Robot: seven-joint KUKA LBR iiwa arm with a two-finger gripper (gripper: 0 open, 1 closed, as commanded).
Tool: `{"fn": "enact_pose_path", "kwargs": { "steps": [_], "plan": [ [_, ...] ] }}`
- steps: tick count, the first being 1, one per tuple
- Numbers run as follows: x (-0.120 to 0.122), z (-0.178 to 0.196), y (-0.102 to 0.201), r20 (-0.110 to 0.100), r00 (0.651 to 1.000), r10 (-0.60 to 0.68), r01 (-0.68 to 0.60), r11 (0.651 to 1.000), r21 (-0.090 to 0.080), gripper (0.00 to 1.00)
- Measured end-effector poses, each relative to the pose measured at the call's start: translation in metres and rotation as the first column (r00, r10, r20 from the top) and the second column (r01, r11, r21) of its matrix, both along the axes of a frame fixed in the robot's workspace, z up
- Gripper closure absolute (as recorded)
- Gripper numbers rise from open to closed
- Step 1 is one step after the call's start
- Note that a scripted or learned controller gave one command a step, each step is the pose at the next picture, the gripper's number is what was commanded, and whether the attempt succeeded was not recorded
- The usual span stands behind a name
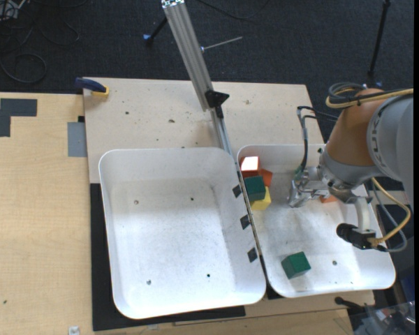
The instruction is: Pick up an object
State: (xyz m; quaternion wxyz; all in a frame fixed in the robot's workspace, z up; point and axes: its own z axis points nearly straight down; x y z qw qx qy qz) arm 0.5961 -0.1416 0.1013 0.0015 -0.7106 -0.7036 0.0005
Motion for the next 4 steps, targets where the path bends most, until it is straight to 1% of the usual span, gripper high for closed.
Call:
{"fn": "enact_pose_path", "kwargs": {
  "steps": [1, 2, 3, 4],
  "plan": [
    [0.005, 0.062, 0.002, 0.007, 1.000, 0.010, -0.010, 1.000, -0.002, 1.00],
    [0.016, 0.113, -0.001, 0.006, 1.000, 0.011, -0.011, 1.000, -0.002, 1.00],
    [0.016, 0.158, -0.002, 0.006, 1.000, 0.012, -0.012, 1.000, -0.002, 1.00],
    [0.007, 0.161, 0.045, -0.001, 1.000, 0.013, -0.013, 1.000, 0.001, 1.00]
  ]
}}
